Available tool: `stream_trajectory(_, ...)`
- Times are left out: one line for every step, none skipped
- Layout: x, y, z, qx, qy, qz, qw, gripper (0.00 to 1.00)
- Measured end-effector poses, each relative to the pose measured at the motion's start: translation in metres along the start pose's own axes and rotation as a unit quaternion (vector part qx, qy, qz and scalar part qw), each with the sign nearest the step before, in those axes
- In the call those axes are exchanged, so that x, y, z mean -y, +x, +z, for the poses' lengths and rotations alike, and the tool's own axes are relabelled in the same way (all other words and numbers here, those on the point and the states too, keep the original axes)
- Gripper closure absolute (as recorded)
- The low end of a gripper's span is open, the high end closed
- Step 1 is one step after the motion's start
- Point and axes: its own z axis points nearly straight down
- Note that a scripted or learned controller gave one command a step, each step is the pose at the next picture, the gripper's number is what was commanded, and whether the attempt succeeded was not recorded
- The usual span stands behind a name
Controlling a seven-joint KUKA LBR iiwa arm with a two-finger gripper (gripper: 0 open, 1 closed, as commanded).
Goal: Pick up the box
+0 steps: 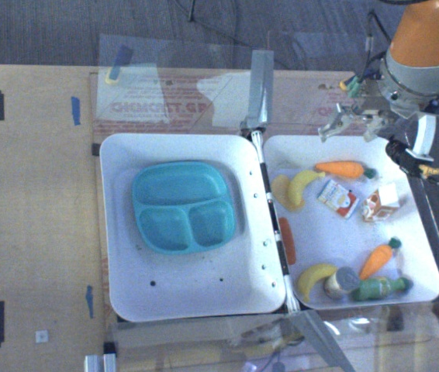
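A small white and red box (337, 198) lies flat in the middle of the right bin (421, 231). Just to its right stands a small orange and white carton (380, 204). My gripper (351, 127) hangs over the bin's back edge, up and behind the box and well apart from it. Its fingers are spread open and nothing sits between them.
Around the box lie an orange carrot (343, 169), a banana (299, 188) and a red sausage-like piece (287, 240). At the bin's front are a second carrot (378, 260), another banana (314, 277), a can (337, 282) and a green bottle (378, 287). The left bin (119, 270) holds a teal divided tray (182, 206).
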Motion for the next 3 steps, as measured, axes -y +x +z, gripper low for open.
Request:
stream_trajectory(0.066,-0.038,0.136,0.001,-0.003,0.001,1.0,0.0)
stream_trajectory(0.032,-0.067,0.154,0.001,-0.002,-0.009,1.0,0.0)
stream_trajectory(0.063,-0.052,0.154,0.001,-0.002,-0.007,1.0,0.0)
